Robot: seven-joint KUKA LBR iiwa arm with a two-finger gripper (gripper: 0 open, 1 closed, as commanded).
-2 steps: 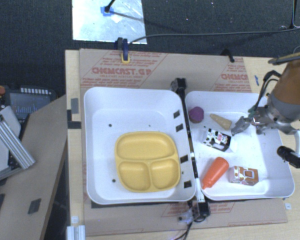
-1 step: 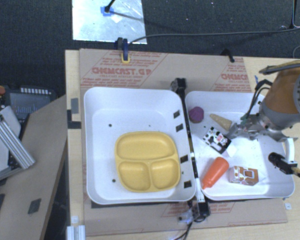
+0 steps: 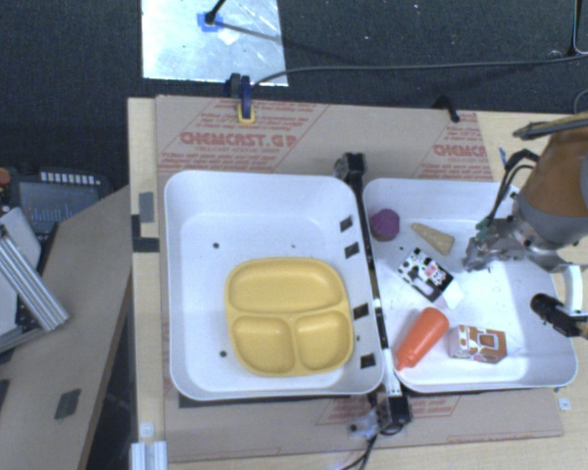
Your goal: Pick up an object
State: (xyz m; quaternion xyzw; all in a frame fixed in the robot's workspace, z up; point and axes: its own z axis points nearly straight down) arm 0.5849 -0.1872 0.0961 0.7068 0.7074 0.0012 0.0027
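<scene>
Orange plastic carrot (image 3: 420,337) lies in the right white bin (image 3: 539,365).
Beyond it, the gripper (image 3: 473,256) hovers; its opening cannot be judged.

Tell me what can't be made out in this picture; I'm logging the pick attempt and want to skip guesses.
- Gripper, camera view: too small and dark against the right white bin to judge its state or whether it holds anything.
- Grey arm with orange band: cut off by the right edge.
- Small black-and-white patterned block: print too small to read.
- Small brown-and-white carton: label blurred.
</scene>
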